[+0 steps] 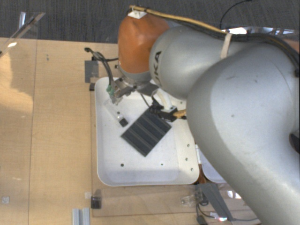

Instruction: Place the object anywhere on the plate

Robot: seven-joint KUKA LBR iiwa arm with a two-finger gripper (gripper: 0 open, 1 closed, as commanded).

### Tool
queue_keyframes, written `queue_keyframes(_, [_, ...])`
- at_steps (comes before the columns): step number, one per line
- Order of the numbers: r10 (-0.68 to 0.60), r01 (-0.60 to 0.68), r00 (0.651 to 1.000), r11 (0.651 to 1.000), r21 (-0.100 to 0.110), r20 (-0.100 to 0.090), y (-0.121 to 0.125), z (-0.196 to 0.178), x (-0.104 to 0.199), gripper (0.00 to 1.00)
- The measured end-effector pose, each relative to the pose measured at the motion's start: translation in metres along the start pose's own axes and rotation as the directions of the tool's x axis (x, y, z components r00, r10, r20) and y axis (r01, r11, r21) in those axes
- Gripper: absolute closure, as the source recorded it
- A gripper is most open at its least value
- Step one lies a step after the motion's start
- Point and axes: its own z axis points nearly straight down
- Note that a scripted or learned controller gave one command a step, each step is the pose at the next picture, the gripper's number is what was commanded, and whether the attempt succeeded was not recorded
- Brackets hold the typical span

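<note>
With the hand (pixel 123 89) low over the far-left corner of the white bin (pixel 140 175), its opening impossible to tell, the dark ribbed object (pixel 146 132) lies at mid-bin, so picking seems pending; no plate identifiable.

One white bin (pixel 108 168), one dark ribbed plate (pixel 146 132), one small dark object (pixel 123 122)
</note>
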Motion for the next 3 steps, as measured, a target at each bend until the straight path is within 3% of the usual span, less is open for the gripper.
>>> queue_keyframes(1, [-0.344,0.344,0.939,0.939,0.005,0.0,-0.026,0.019,-0.01,1.0])
queue_keyframes(2, [-0.743,0.743,0.67,0.67,0.001,0.001,-0.012,-0.093,0.023,1.0])
queue_keyframes(3, [-0.617,0.617,0.787,0.787,0.002,-0.001,-0.038,0.03,0.038,1.0])
